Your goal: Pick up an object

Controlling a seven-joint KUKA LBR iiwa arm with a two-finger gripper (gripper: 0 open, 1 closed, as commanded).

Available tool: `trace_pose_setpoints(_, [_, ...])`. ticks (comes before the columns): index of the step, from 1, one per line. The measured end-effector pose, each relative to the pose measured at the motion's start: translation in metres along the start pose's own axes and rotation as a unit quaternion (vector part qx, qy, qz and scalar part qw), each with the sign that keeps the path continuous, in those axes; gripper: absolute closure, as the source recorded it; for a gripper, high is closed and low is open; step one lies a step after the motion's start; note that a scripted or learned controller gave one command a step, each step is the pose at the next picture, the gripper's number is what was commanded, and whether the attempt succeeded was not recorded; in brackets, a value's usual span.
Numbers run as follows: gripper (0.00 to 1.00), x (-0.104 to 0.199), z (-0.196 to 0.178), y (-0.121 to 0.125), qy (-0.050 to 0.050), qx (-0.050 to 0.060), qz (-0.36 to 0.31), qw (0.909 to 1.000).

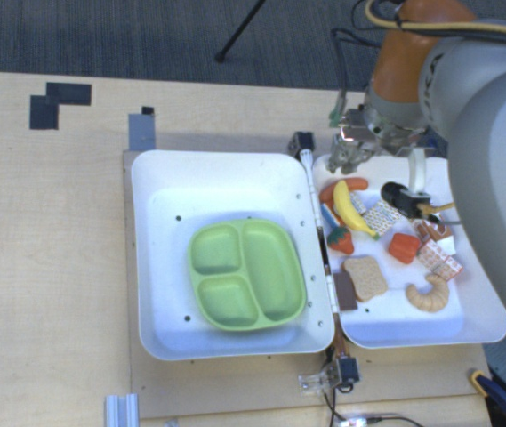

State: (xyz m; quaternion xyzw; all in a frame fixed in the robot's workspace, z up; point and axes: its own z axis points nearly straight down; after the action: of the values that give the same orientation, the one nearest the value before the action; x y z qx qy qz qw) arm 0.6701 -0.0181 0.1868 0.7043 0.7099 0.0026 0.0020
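Note:
My gripper (345, 156) hangs over the far left corner of the right bin (479, 323), just above the toy food. Below it lie an orange-red piece (345, 186) and a yellow banana (351, 208). Nearer the front are a bread slice (367, 277), a croissant (429, 295) and a red block (403, 246). I see nothing held in the gripper.
The left bin (159, 238) holds a green divided plate (247, 274). More small items crowd the right bin: a checkered wafer (381, 216), a pink wafer (438, 259), a brown bar (346, 290). The grey arm covers the bin's right side.

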Motion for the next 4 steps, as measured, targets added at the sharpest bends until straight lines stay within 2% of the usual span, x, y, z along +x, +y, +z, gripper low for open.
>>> trace_pose_setpoints(1, [0.00,-0.001,0.001,-0.001,0.000,0.002,0.000,1.0000])
trace_pose_setpoints(2, [0.00,-0.100,0.099,-0.086,-0.001,0.003,0.002,1.0000])
trace_pose_setpoints(3, [0.00,-0.086,0.099,-0.172,-0.001,0.000,0.004,1.0000])
trace_pose_setpoints(4, [1.00,-0.086,0.088,-0.170,-0.001,-0.003,0.004,1.0000])
